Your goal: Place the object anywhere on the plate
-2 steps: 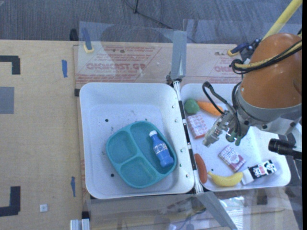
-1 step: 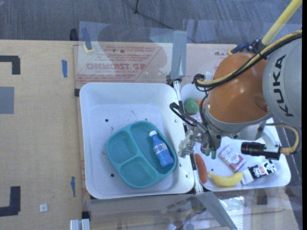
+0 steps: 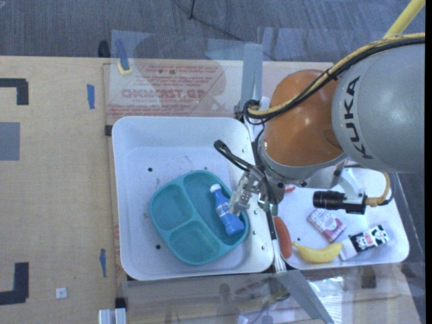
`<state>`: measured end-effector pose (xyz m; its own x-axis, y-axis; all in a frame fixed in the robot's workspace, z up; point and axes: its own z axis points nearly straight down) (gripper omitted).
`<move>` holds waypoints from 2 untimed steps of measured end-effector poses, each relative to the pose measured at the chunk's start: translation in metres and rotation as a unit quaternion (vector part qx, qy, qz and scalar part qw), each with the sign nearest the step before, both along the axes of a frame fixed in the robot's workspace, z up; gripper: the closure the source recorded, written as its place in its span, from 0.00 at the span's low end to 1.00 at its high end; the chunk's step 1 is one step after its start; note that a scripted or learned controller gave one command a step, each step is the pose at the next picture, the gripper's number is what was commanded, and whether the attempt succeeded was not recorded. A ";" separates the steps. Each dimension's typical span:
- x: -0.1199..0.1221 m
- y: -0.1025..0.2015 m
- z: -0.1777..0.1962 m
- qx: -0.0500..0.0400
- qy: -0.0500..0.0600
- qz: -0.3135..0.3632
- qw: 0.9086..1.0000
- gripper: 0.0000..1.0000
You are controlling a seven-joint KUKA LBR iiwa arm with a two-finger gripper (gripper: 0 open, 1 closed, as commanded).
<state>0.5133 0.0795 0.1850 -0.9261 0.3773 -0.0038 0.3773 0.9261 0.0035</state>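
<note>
Teal plate (image 3: 192,225) (left bin (image 3: 135,147)) bears a bottle (image 3: 226,211).

Over in the right bin (image 3: 398,248), a yellow banana (image 3: 318,251) lies along the front wall. Just left of the banana sits a red sausage (image 3: 284,238), lying lengthwise. Up and right of the banana there's a small pink packet (image 3: 327,224), and further right of the banana a black-and-white cow-patterned carton (image 3: 370,239) rests beside a white block.
</note>
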 end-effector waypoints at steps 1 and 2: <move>-0.032 0.032 0.025 0.000 0.001 0.021 1.000 1.00; -0.012 0.056 0.041 0.000 0.000 0.026 1.000 1.00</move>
<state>0.5017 0.1351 0.2256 -0.9447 0.3278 -0.0037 0.3278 0.9447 0.0038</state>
